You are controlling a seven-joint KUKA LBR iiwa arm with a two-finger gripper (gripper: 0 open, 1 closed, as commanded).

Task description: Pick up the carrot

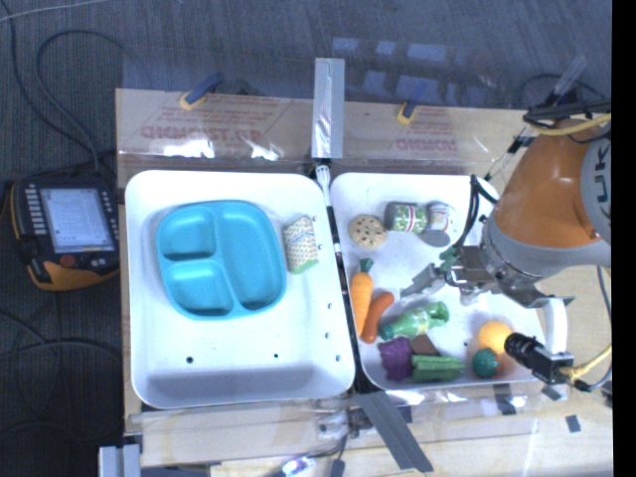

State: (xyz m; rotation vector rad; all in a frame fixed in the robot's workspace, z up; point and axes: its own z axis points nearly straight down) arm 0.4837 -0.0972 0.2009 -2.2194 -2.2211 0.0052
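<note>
Carrot (362, 295): your target lies at right bin's (343, 199) left wall.
Gripper (425, 278): fingers spread, gripping nothing, right of carrot.

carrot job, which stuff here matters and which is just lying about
Job: carrot, gripper, right bin.

Lying about: blue tray, cookie, can, green bottle, orange fruit, purple item.
</note>
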